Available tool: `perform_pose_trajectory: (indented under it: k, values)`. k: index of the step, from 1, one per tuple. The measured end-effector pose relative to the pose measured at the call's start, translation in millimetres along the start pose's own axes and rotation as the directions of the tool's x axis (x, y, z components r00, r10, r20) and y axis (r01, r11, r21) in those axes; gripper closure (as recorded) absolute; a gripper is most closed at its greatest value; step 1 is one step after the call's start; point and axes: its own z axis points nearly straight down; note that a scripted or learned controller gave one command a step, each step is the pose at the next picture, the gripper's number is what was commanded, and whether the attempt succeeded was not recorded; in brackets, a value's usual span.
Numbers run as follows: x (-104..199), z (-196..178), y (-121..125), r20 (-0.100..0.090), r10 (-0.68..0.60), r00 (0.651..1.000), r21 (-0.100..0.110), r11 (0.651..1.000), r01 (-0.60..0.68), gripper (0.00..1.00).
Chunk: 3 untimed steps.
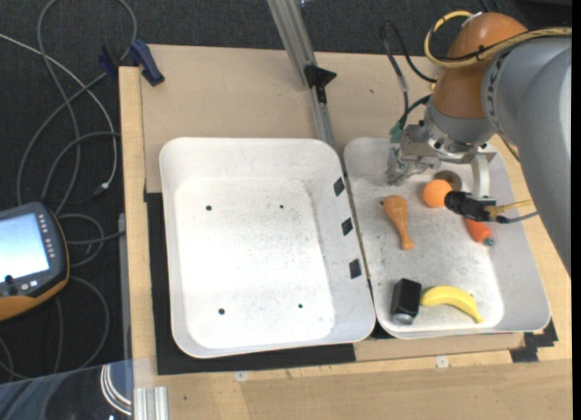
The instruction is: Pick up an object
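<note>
Dark carpet strewn with loose cables surrounds the pale wooden bench point(227, 92), and a grey teach pendant point(23, 250) lies off to its left. Two shallow bins sit side by side on the bench with their inner walls close together. I take that pairing to be for lifting things from one and dropping them into the other. All the loose pieces lie in the right white plastic bin point(436, 259). The left white plastic bin point(172, 164) shows me its speckled floor.

The pieces are scattered flat on the floor of the bin and well apart, which I judge leaves room to come down on one at a time. A brown drumstick-shaped toy point(397, 219) lies near the middle, with its thick end toward the far wall. A small orange ball point(437, 193) sits just to its right, and an orange carrot-shaped toy point(478, 230) lies further right. At the near end, a yellow toy banana point(451, 300) lies just beside a small black block point(405, 300).

The metal gripper point(398, 171) hangs low over the far left part of the right bin, pointing down, just beyond the thick end of the drumstick. That makes the drumstick my guess for the piece being tried. I see no contact between them. From this slant I cannot tell whether the gripper is apart or together, and I see nothing held in it. The pick does not look made yet.
</note>
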Motion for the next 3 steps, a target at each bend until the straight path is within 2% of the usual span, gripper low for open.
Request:
perform_pose_trajectory:
  k: [1,3]
  values:
    - [1.8,-44.3,-0.2,0.002,-0.001,1.000,-0.008,1.000,0.001,1.00]
    - [11.6,-142.5,8.5,0.003,-0.002,1.000,-0.010,1.000,0.002,1.00]
